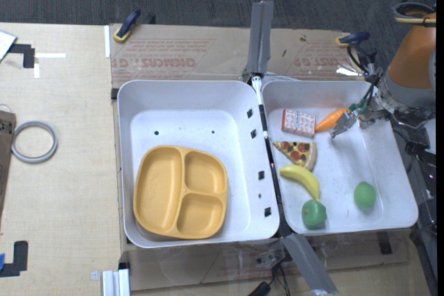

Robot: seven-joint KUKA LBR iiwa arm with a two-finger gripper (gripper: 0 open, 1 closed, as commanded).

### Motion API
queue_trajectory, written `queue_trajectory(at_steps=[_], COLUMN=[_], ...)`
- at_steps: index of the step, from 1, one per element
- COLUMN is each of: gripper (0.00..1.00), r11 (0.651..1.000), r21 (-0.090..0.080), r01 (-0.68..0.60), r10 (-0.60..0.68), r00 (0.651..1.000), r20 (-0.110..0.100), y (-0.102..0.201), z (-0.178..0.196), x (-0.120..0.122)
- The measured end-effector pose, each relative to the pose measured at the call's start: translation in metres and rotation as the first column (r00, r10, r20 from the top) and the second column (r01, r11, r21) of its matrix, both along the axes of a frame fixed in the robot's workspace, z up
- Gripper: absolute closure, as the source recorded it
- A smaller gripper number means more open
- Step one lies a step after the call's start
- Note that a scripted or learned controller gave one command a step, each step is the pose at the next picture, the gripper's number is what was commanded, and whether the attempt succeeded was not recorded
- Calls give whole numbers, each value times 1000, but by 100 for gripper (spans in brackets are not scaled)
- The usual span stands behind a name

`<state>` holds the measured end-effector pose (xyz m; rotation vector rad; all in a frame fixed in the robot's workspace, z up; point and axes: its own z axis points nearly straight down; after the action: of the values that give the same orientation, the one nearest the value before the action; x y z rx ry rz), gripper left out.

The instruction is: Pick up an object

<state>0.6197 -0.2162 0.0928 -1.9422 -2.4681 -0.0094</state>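
Carrot (330, 119) lies just beside the gripper (345, 123), whose jaw state I cannot tell; a glancing contact (likely) could roll it against the cracker packet (299, 122).

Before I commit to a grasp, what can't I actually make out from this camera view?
- Gripper: too small to tell finger state, or whether it touches the carrot.
- Arm: cut off by the right edge.
- Small box: print too small to read.
- Pizza slice: lower end covered by the banana.
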Motion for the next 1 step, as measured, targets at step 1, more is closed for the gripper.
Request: queue_trajectory(at_steps=[1], gripper=[0], r11=[997], r21=[-7], r01=[-75], r10=[75], r00=[997], r20=[1], y=[-6], z=[57], x=[34])
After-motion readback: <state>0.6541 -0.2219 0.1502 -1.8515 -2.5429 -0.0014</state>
